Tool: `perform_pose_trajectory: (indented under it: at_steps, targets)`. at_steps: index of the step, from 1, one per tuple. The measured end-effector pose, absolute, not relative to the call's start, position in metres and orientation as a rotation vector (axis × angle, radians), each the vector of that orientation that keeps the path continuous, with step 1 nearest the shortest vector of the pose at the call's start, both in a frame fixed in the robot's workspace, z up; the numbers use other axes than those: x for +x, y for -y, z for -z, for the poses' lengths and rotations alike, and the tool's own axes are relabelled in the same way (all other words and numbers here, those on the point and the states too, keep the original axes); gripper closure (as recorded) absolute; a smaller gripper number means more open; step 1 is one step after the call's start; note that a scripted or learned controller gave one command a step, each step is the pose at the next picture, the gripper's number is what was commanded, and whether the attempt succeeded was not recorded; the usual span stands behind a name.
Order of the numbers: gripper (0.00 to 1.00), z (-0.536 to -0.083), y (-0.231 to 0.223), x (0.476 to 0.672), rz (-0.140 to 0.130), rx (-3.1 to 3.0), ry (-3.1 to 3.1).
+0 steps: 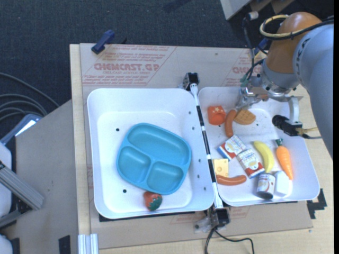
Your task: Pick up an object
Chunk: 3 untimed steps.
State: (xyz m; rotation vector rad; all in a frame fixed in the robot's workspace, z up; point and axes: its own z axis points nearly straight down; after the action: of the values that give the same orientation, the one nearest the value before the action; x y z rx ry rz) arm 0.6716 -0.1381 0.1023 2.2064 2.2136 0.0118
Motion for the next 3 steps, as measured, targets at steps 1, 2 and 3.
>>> perform_pose_trajectory:
  at_steps: [1, 2, 3]
  targets:
    - [0.00, -0.102, 0.138, 0.671, -0.011, 2.206, -2.214]
    - [0.00, -0.084, 0.125, 0.593, 0.002, 2.224, -2.223]
    - [1.00, -0.095, 0.124, 0.594, 0.000, 2.224, -2.221]
